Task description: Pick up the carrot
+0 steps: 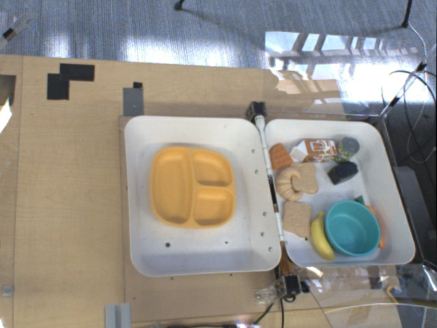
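– Gripper open or closed? We cannot tell from this view, so we plan as if it comes in from the right.

– Agreed. Where do we put the carrot?

– In the right bin, near right corner. We take the thin orange sliver against the right side of the bowl to be it. The bowl hides most of it.

– So not much to take hold of. How do we expect it to handle?

– Probably a light toy: stiff, smooth, a bit slippery, tapered. We'd close across the thicker part, not the tip, or it may squirt out.

– The bowl is touching it, or nearly so, and the bin wall is just beside it on the other side. Tight gap.

– Yes. One jaw would have to slip between bowl and carrot. The bowl looks light, so it may slide toward the banana on its left.

– That's acceptable. Nothing there seems fragile. We can't judge the carrot's length or which way it points.

– Then we'd go down slowly along the wall.
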Controlling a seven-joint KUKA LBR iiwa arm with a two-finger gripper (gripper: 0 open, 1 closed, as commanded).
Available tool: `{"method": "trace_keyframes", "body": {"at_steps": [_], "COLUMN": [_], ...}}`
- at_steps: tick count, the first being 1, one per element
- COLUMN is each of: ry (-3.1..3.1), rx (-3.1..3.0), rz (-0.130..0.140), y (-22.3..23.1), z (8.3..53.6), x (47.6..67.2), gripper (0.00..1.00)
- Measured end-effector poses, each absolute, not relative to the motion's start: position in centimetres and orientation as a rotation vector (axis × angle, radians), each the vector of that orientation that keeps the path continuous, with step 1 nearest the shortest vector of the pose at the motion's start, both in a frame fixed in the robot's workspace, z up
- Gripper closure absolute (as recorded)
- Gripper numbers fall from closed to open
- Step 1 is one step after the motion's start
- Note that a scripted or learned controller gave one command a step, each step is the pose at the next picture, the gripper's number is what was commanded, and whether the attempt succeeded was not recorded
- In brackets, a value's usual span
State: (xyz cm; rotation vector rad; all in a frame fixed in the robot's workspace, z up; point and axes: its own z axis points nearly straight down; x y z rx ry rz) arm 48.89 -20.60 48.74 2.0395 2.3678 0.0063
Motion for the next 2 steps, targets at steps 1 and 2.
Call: {"method": "trace_keyframes", "body": {"at_steps": [1,2], "ry": [2.368,2.368], "rx": [2.040,2.040], "rz": [0.006,0.006], "y": [-20.60,-20.60], "z": [48.74,48.73], "x": [48.89,48.89], "gripper": [0.00,0.00]}}
